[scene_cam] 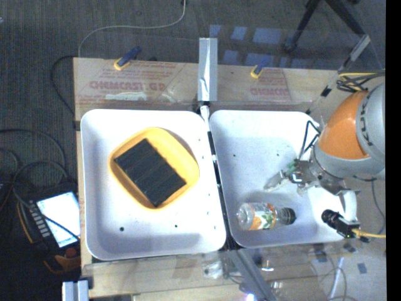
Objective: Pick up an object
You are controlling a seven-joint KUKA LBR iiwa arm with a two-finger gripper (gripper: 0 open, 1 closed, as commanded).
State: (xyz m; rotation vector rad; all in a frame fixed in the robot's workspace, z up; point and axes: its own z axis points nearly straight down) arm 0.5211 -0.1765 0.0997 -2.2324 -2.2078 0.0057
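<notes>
A clear plastic bottle with a dark cap and a colourful label lies on its side near the front edge of the right bin. My gripper hangs over the middle right of that bin, just above and to the right of the bottle. It is open, with nothing between its fingers. In the left bin a yellow dish rests with a black ribbed slab lying on it.
The two bins meet at a raised divider. The arm's orange band and grey body overhang the right bin's right side. Behind the bins runs a cardboard panel with clamps. A lit tablet sits on the floor at left.
</notes>
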